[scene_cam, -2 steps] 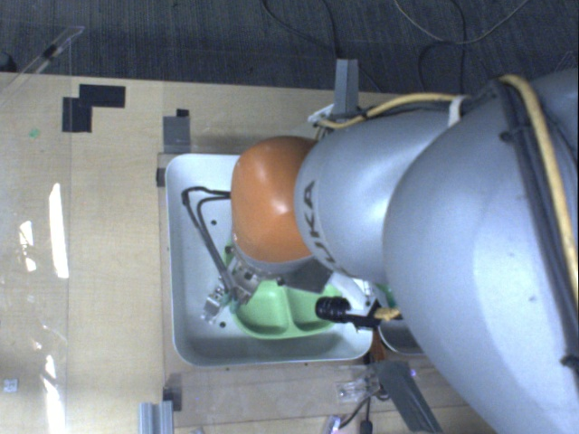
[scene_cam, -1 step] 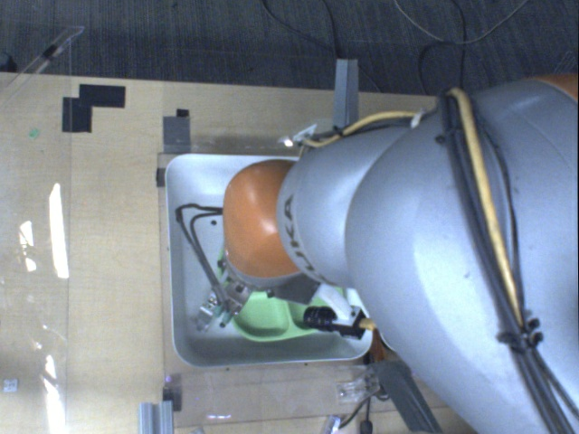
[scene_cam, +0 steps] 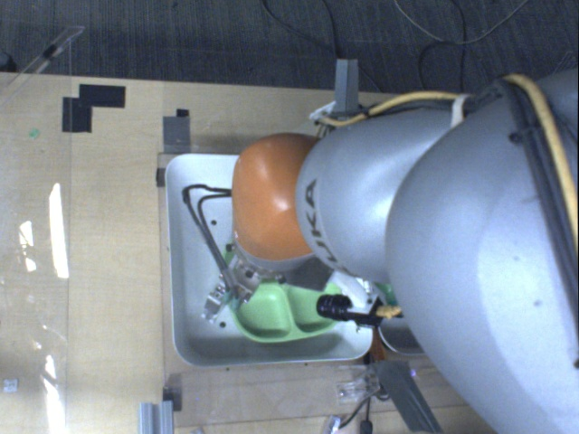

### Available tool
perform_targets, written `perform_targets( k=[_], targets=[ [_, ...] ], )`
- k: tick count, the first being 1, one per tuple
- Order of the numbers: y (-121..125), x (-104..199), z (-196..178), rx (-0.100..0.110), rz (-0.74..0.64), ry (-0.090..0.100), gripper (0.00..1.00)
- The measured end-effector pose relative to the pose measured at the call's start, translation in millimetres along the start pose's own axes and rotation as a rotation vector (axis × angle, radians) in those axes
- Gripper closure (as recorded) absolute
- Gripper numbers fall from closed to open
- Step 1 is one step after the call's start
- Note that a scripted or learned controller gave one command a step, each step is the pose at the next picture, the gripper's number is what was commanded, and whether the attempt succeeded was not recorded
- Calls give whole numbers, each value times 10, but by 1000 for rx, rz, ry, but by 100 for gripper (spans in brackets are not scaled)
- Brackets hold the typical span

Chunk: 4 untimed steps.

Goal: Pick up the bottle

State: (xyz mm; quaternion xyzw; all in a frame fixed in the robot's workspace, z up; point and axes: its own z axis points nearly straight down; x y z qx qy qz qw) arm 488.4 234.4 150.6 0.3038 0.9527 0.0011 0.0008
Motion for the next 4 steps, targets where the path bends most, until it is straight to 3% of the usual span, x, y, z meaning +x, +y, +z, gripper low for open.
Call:
perform_targets(
  k=[1, 2, 3, 4],
  targets=[
    [19, -33, 601, -8, -190, -6, 0],
    [3, -1, -221, 0, -227, 0, 0],
    [36, -44, 592, -14, -343, -13, 0],
    [29, -187, 468, -22, -329, -40, 100]
  ],
)
